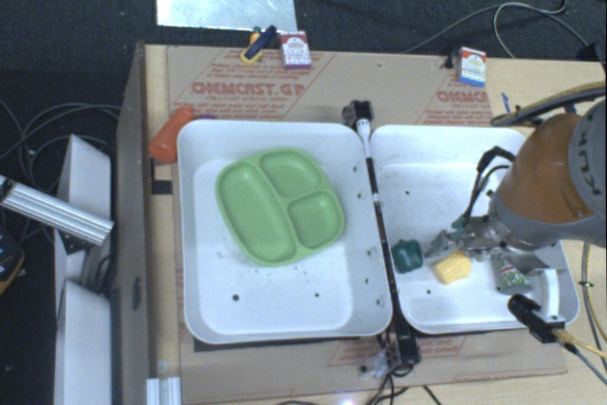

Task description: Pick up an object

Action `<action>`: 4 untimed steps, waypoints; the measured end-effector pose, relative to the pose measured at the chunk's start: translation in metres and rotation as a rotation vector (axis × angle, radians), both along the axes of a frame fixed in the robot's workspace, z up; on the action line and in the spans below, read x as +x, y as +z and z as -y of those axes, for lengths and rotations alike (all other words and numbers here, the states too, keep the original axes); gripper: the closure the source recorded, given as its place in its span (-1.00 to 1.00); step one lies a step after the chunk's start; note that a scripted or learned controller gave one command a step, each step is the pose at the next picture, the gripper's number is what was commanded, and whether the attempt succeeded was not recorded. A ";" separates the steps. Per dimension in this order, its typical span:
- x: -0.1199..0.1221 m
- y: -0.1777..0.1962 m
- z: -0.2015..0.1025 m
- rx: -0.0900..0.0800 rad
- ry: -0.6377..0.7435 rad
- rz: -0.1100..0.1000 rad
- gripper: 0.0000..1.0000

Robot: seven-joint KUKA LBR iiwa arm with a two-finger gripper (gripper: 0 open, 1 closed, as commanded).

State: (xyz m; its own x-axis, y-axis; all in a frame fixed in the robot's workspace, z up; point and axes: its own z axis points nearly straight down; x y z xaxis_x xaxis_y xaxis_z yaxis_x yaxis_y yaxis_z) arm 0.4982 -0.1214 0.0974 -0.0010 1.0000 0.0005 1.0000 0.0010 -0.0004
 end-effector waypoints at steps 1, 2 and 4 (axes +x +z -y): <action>0.001 0.011 0.000 -0.001 0.001 0.004 1.00; 0.054 0.101 0.039 -0.003 0.003 0.005 1.00; 0.031 -0.013 0.080 -0.002 0.000 0.003 -1.00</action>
